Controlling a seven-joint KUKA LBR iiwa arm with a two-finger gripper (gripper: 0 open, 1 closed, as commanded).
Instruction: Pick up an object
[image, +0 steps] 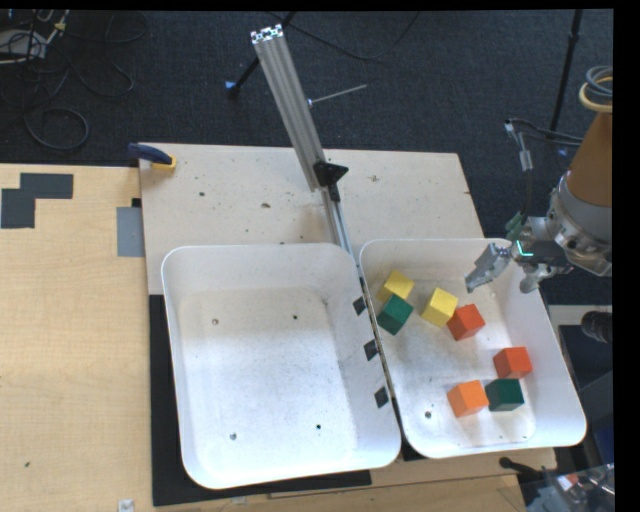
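Two shallow white plastic bins sit side by side on a pale bench. The left bin (200, 270) has a bare, speckled floor. The right bin (560, 380) holds seven small cubes. Near its left wall, a yellow cube (398, 286) touches a dark green cube (394, 315). Just beside them lies a second yellow cube (439, 306), touching a red-orange cube (466, 322). Toward the right rim sits a red cube (512, 362), with a green cube (505, 394) and an orange cube (467, 398) touching near the front edge. The grey two-finger gripper (505, 270) hangs above the bin's far right corner, fingers spread, nothing between them. Open floor lies at the bin's centre.
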